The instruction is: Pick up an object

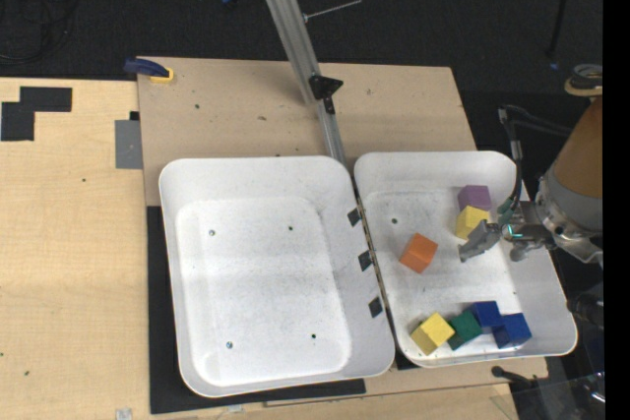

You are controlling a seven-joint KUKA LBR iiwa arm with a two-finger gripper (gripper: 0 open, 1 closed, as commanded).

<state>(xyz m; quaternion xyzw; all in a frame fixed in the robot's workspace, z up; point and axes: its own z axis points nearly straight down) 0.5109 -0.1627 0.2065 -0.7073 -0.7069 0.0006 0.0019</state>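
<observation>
Nearest, at the front of the right bin (551, 330): a yellow block (430, 333), a green block (463, 328) and two blue blocks (497, 322) bunched together, touching. Farther back, mid-bin, an orange block (418, 252) alone. Right of it, the gripper (489, 238) hanging low, fingers spread apart, nothing between them, just beside a second yellow cube (471, 220). Behind that, touching it, a purple block (474, 198). Left bin (187, 202) alongside.
</observation>
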